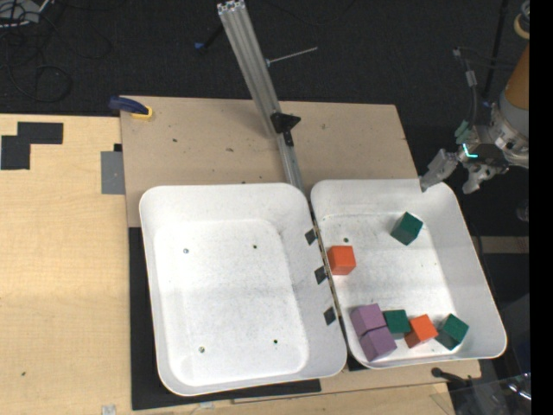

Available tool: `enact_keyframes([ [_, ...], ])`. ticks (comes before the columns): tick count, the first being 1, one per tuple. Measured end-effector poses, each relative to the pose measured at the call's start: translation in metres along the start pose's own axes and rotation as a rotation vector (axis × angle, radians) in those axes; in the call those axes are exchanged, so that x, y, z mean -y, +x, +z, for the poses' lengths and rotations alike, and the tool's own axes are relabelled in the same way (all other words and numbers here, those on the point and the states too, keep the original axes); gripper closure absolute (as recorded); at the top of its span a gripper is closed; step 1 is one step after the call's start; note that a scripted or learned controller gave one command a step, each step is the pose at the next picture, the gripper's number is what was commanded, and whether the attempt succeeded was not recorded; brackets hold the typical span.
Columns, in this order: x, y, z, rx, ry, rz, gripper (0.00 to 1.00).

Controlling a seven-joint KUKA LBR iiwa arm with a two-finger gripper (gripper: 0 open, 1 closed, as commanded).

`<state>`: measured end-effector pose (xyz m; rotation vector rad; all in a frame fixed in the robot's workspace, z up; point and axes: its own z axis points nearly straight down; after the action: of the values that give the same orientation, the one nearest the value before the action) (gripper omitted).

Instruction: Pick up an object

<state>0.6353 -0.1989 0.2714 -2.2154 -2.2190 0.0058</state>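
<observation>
Camera view, looking down on a tabletop (216, 145) with two shallow white bins side by side. Left bin (173, 223) plain white inside. Right bin (471, 258) holding all the blocks: a green cube (407, 228) up near the far right side, alone; an orange cube (342, 259) close to the divider between the bins, well apart from the green one. Then a cluster along the near edge: purple block (372, 331), dark green block (397, 322) just beside it, small orange block (421, 329) touching that, and another green cube (452, 330) in the near right corner. Gripper (456, 171) hanging off the far right corner of the right bin, outside the rim, fingers spread apart, nothing between them. Slanted aluminium bar (255, 67) running down toward the bins' joint.
</observation>
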Motion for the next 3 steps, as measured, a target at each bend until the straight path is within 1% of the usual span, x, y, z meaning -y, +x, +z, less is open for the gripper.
enact_keyframes([
  [1,-0.001,0.0,-0.003,0.002,-0.004,-0.003,0.0],
  [2,-0.009,0.003,0.046,0.0,0.0,-0.005,0.0],
  [3,-0.007,0.006,0.112,-0.001,0.002,-0.001,0.0],
])
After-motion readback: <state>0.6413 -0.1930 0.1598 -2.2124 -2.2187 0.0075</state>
